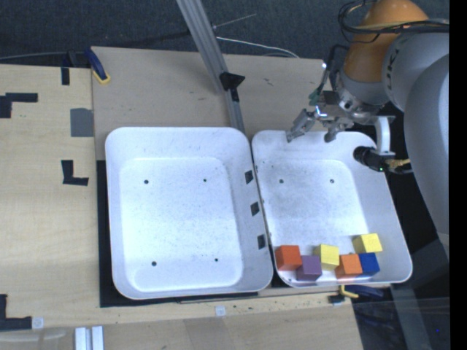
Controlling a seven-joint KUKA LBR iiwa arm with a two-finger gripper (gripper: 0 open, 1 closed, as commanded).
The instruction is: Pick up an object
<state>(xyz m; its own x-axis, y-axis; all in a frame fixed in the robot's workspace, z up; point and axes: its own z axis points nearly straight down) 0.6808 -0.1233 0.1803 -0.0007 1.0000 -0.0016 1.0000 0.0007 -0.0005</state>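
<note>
Jaws [315,126] apart, empty, at the far rim of the right shallow white plastic bin [379,195]. Small coloured foam cubes [328,259] cluster at its near edge; bring the jaws over one outer cube, then descend.

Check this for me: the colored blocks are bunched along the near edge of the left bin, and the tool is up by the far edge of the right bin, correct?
Not quite. The camera view shows the colored blocks along the near edge of the right bin, not the left. The tool part is correct.
</note>
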